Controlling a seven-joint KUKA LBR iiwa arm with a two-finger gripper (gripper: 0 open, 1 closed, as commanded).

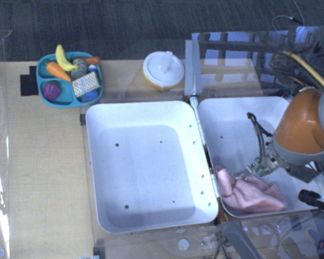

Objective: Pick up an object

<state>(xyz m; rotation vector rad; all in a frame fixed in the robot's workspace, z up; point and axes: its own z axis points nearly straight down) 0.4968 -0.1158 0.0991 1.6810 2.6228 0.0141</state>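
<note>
A soft, crumpled pink cloth (249, 195) lies at six o'clock in the right shallow white plastic bin (228, 121). The gripper (254, 171) hangs just above the cloth's upper edge, perhaps touching it. The left shallow white bin (145, 160) has a smooth matte floor.

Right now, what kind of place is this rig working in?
Most likely a robotics lab bench set up for grasping trials: two shallow white bins side by side, a pink cloth as pick target, and a blue tray of toy food beside a clear shield panel.
</note>
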